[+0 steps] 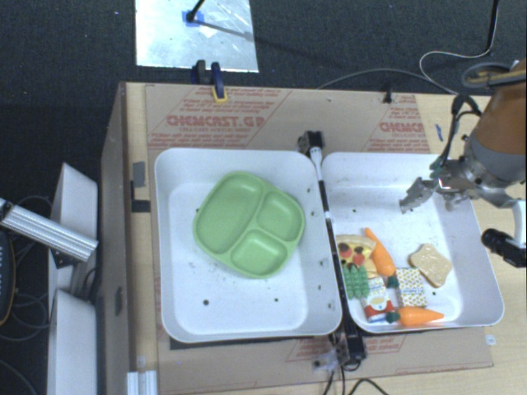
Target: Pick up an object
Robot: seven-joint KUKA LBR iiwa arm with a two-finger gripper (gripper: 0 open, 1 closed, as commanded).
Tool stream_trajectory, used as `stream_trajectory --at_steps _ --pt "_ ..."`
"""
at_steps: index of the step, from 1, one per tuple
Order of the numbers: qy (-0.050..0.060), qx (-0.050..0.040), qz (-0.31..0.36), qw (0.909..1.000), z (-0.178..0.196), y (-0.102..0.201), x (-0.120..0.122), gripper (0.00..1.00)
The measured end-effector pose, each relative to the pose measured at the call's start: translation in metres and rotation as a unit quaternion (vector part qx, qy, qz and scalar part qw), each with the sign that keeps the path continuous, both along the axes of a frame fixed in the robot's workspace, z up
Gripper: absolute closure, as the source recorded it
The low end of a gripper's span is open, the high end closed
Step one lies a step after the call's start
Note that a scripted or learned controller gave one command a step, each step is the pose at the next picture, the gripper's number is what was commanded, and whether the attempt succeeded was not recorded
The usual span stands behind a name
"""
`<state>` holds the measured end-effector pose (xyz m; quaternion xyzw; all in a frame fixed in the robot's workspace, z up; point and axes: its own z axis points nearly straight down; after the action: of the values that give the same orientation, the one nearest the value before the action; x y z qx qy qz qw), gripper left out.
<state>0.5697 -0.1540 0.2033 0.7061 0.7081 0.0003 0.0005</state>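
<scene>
My gripper (434, 194) hovers over the back part of the right bin (362, 175), open, with nothing between its fingers. In front of it, in the bin's near half, lie a toast slice (431, 263), a carrot (380, 253), a pizza slice (352, 249), a green toy (356, 282), a small yellow box (409, 282), a red and white can (376, 300) and a second carrot (420, 313). The toast is the closest of these to the gripper, and the two are well apart.
The left bin (177, 188) holds a green divided plate (249, 223). A black divider clamp (313, 144) sits between the bins at the back. The arm's orange band (502, 113) and cables stand at the right edge.
</scene>
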Motion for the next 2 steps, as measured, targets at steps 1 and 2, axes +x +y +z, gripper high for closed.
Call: stream_trajectory --at_steps 1,2 --pt "0.0 0.0 -0.001 1.0 -0.119 0.01 0.003 0.0" --pt "-0.005 -0.0016 -0.002 1.0 -0.117 0.04 -0.075 0.0"
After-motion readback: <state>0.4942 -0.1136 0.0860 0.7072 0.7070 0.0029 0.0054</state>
